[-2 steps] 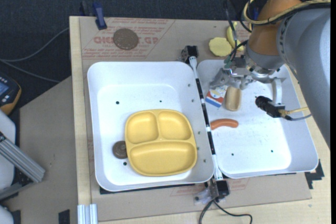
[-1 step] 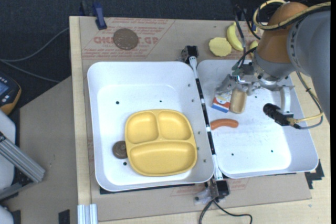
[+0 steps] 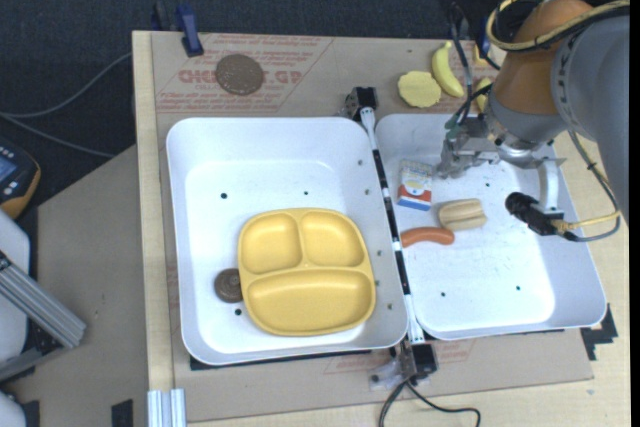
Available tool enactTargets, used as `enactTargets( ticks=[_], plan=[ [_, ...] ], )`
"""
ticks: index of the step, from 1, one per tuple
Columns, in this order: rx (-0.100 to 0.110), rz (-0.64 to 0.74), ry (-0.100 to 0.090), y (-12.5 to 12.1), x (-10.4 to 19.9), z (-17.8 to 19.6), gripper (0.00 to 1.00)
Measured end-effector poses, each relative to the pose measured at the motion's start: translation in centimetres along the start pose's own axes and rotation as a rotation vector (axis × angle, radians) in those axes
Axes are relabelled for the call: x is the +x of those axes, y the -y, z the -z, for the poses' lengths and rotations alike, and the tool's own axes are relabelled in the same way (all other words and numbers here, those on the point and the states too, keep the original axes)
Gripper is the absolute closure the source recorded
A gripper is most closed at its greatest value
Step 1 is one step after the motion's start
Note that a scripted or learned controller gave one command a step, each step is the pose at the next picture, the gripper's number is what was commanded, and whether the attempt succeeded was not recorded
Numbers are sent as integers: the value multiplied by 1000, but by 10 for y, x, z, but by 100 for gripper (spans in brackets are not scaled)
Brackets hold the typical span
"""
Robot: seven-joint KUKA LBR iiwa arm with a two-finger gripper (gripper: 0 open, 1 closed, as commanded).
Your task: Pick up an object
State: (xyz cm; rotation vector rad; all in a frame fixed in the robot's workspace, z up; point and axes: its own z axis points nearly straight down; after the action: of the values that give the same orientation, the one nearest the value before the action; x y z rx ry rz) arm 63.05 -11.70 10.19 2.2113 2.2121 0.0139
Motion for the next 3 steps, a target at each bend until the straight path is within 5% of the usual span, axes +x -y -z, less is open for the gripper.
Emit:
enactTargets(
  ticks=[1, 2, 3],
  plan=[
    [2, 0, 0, 1, 0, -1, 0],
    [3, -5, -3, 49, -8, -12, 0],
    [4, -1, -2, 48, -7, -1, 100]
  ],
)
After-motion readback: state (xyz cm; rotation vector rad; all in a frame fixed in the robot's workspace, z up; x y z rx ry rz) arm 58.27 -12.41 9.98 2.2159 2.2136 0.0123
